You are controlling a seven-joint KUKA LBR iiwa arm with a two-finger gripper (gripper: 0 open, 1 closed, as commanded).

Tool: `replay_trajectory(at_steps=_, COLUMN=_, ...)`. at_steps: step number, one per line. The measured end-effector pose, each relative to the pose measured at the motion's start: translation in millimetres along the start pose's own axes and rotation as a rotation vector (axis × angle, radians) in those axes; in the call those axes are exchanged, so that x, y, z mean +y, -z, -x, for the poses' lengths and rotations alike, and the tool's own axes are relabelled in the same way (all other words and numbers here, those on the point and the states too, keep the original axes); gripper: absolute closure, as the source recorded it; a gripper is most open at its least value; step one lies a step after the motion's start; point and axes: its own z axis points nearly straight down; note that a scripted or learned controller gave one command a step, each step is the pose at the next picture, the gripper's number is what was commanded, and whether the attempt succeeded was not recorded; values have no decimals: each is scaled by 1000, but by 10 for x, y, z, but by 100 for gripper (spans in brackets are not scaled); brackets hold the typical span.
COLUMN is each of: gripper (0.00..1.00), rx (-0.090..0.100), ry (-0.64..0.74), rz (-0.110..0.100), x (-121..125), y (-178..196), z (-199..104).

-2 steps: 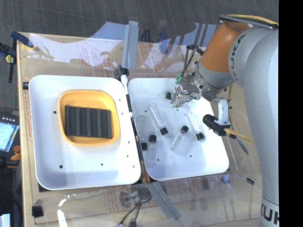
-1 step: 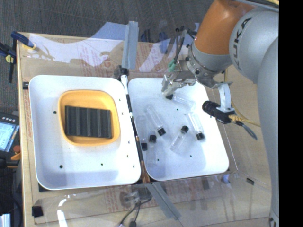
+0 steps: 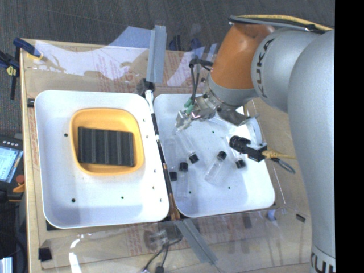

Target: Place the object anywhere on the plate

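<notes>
A yellow plate [image 3: 106, 121] with a dark ridged middle lies in the left bin [image 3: 57, 198]. Several small clear vials with black caps lie scattered in the right bin [image 3: 250, 201], among them one vial [image 3: 216, 168] near the middle and another vial [image 3: 190, 159] to its left. My gripper [image 3: 190, 116] hangs over the far left part of the right bin, above and apart from the vials. Nothing shows clearly between its tips.
The grey arm and its orange band [image 3: 242, 56] cover the far right of the right bin. A black connector with a cable [image 3: 247, 147] sticks out over that bin's right side. A grey bar [image 3: 155, 53] stands behind the ridge between the bins.
</notes>
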Motion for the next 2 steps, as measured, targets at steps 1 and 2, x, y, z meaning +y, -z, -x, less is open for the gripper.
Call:
replay_trajectory(at_steps=1, gripper=100, rx=-3, ry=134, rz=5, x=-38, y=831, z=-481)
replay_trajectory(at_steps=2, gripper=0, rx=-3, ry=133, rz=5, x=-39, y=831, z=-479)
